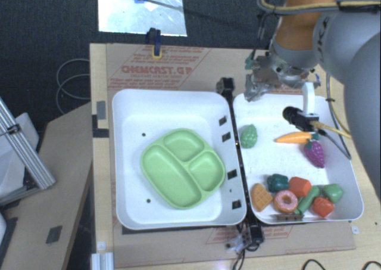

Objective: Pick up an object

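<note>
You've got the gripper [255, 91] at the right bin's [351, 185] 11 o'clock corner; can't tell its state. Carrot [293, 138] at centre, grapes [315, 153] just at its 4.

Bins [178, 99] showing white. Tray [181, 168] showing pale green. Carrot [293, 138] showing orange, grapes [315, 153] purple, doughnut [285, 202] pink-iced. Counter [169, 66] showing tan with red lettering. Arm [351, 48] showing grey, band [306, 9] orange.

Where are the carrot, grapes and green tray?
carrot [293, 138], camera view, middle of its orange body.
grapes [315, 152], camera view, centre of the purple bunch.
green tray [181, 168], camera view, the ridge between its compartments.
</note>
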